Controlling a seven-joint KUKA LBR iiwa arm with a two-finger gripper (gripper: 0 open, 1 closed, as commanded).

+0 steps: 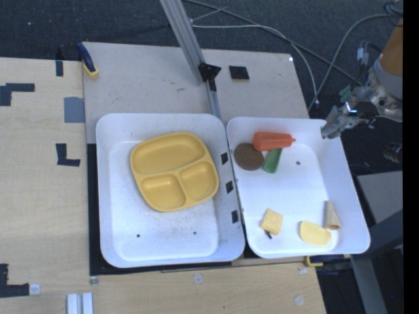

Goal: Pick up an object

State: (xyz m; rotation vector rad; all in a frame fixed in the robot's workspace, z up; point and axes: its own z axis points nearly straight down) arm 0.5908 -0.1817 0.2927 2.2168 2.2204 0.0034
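The right bin (340, 175) holds several small items. An orange-red piece (273, 140) lies at its far side, with a brown disc (248, 156) and a green stick (272, 160) right beside it. Near the front lie a yellow block (272, 222), a flat yellow piece (315, 233) and a tan cone (332, 214). My gripper (335, 123) hangs over the bin's far right corner, apart from every item, with nothing seen in it.
The left bin (111, 195) carries a yellow divided plate (174, 171). A grey metal post (183, 25) slants up from between the bins at the back. Cables run across the dark floor behind the bench.
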